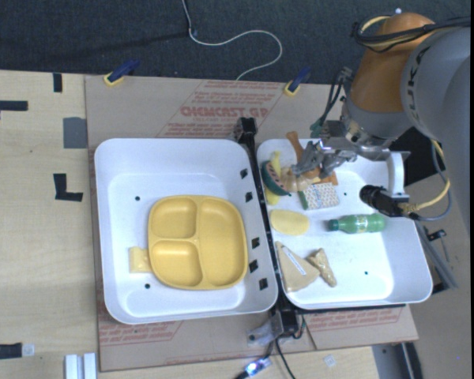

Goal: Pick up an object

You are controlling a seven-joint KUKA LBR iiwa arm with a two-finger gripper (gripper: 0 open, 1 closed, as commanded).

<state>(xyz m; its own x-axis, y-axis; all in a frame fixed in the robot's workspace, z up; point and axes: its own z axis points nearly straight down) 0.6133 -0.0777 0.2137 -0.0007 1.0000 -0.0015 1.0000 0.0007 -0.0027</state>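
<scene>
Right now the gripper [320,158] sits low over the cluttered upper-left corner of the right bin [395,287], its grip unreadable, with the green bottle [355,224] lying crosswise just below-right.

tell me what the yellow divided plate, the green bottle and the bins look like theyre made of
Yellow divided plate: likely molded plastic; uniform matte colour, soft rounded compartment ridges.
Green bottle: seems to be plastic, slightly translucent with a gloss highlight along its side; too small to be sure.
Left bin and right bin: smooth white plastic by the look; thin rounded rims, faint sheen.
</scene>
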